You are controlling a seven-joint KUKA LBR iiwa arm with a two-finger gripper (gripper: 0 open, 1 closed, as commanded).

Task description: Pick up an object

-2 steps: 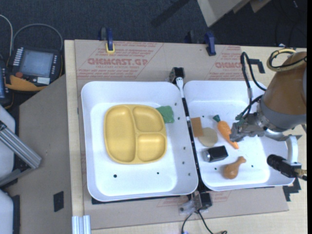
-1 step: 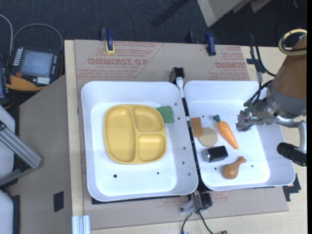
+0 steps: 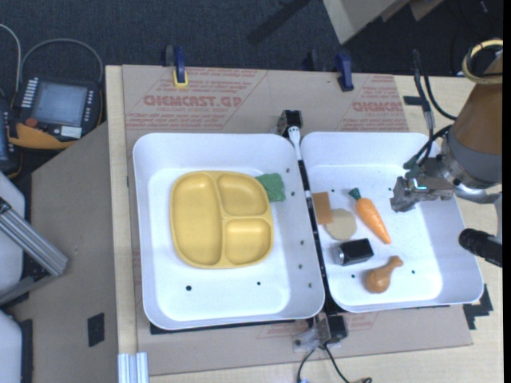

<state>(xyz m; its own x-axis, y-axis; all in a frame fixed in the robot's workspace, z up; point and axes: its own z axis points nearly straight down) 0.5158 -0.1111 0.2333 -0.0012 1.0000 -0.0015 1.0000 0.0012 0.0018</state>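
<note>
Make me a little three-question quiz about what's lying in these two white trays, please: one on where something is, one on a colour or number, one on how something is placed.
1. Where is the carrot?
A. In the right bin
B. On the yellow plate
C. On the cardboard outside the bins

2. How many compartments does the yellow plate have?
A. Two
B. Three
C. Five

3. How does the green piece sit in relation to the plate?
A. In the middle of a compartment
B. Against the plate's upper right rim
C. Far from it, in the other bin

Answers:
1. A: the carrot lies on the floor of the right bin, near the gripper.
2. B: two smaller sections above and beside one long one.
3. B: it sits in the left bin touching the plate's edge.
</note>
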